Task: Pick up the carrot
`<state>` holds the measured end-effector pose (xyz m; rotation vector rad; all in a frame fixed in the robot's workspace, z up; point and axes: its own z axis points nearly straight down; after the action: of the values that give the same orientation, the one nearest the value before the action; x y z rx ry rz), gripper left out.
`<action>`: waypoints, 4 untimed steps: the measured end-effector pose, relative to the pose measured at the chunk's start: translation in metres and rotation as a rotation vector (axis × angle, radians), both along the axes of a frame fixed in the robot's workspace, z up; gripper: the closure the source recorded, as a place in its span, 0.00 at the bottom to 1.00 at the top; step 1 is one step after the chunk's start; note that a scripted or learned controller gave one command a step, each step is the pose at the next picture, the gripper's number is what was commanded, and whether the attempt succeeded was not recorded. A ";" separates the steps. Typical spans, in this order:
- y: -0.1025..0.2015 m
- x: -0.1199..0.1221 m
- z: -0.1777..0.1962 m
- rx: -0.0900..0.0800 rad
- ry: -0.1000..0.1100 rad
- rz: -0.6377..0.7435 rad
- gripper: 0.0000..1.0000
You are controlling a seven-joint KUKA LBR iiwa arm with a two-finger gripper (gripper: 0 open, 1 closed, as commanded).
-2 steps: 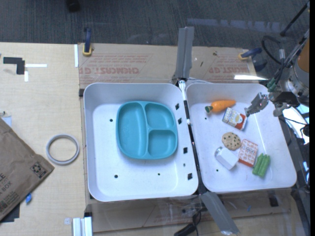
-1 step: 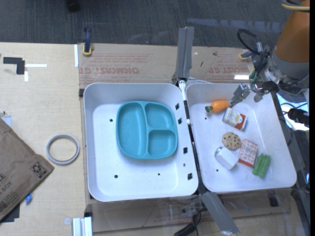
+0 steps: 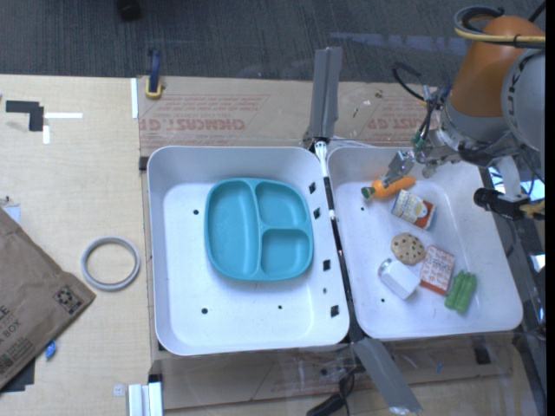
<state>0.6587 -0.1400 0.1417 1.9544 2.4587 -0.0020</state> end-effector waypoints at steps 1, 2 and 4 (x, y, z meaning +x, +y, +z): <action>-0.019 0.000 -0.049 0.000 -0.002 0.039 0.00; -0.020 0.000 -0.039 -0.001 0.001 0.039 1.00; 0.029 -0.048 -0.050 0.001 0.000 -0.070 0.00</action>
<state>0.6109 -0.1112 0.0919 2.0405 2.3891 -0.0008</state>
